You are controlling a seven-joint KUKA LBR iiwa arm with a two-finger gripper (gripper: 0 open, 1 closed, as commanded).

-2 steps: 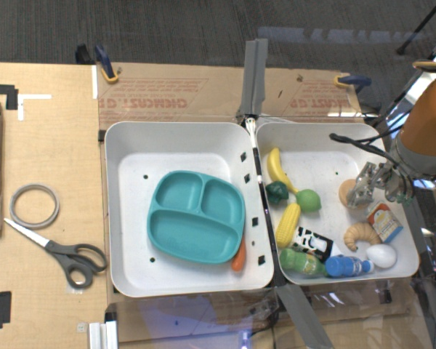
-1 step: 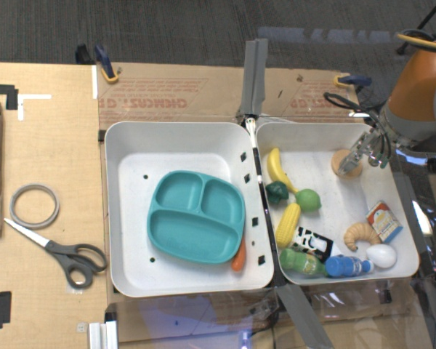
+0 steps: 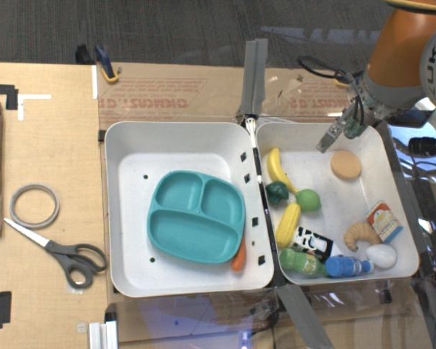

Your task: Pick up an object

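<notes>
We see the flat round tan cookie-like disc lying in the far part of the right-hand shallow white bin, just below and slightly right of the two-finger gripper. The gripper's two thin fingers stand apart, one slanting down to the left and the other nearer the disc, with nothing between them; whether either tip touches the bin floor we cannot tell. The grey arm with its orange band reaches in from the upper right, its wrist tilted down over the bin's far edge.

Elsewhere in that bin we find a yellow plastic banana, a green round fruit, a yellow corn cob, a tan croissant and a blue bottle. The left-hand white bin holds a teal divided plate.
</notes>
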